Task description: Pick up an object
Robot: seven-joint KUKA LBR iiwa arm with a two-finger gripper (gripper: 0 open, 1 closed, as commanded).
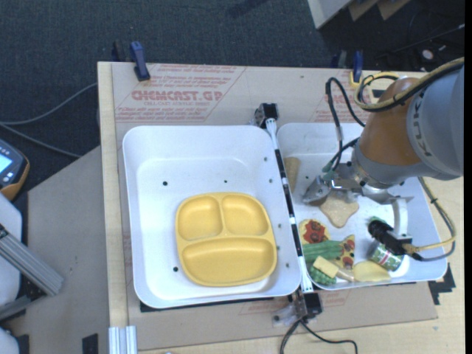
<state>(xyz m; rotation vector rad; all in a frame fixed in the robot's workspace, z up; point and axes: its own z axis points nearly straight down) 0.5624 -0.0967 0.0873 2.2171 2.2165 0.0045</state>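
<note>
In the right bin [435, 268] a jumble of toy food lies toward the near end: a tan bread slice [339, 211] flat at the middle, a red-and-green piece [314, 231] left of it, green vegetables [324, 251], a pale yellow piece [371, 272] and a small green-labelled can [386, 257] tipped over at the right.

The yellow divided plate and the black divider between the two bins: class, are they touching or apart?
Apart. The camera view shows a strip of white bin floor between the yellow divided plate and the black divider.
</note>
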